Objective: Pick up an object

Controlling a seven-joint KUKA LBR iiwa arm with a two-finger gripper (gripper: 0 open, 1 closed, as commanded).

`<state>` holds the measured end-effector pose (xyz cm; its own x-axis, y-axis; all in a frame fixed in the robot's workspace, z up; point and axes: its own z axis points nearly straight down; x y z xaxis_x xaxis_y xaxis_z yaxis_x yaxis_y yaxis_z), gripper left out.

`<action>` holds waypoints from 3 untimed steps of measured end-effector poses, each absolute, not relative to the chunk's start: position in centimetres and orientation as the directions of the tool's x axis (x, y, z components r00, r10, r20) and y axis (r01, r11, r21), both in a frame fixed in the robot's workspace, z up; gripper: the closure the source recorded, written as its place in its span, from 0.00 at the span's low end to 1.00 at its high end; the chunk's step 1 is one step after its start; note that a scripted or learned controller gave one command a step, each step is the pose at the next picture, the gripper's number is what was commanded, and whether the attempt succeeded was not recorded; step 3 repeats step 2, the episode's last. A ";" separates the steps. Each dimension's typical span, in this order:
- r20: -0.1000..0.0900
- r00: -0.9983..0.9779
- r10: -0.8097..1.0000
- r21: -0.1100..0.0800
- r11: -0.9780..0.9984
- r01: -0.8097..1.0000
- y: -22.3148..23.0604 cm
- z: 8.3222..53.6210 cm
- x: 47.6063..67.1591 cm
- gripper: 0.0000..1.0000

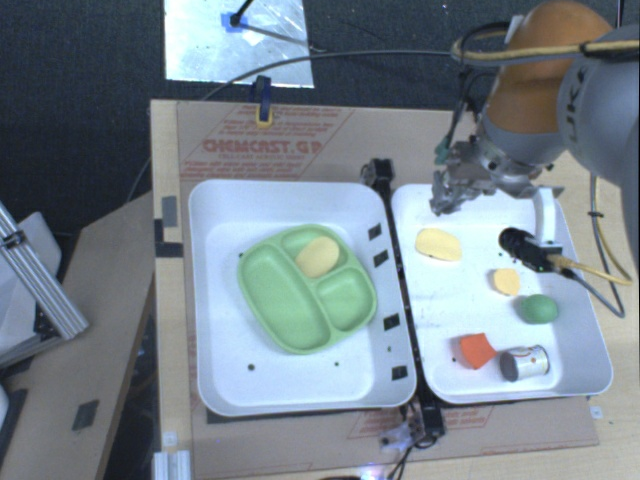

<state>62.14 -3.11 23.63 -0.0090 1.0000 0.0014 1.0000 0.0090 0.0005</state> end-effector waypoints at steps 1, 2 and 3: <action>0.003 -0.011 1.000 0.002 0.011 1.000 3.0 24.0 62.2 1.00; 0.002 -0.010 1.000 0.002 0.010 1.000 8.4 24.2 61.9 1.00; 0.002 -0.010 1.000 0.002 0.010 1.000 8.4 24.2 61.9 1.00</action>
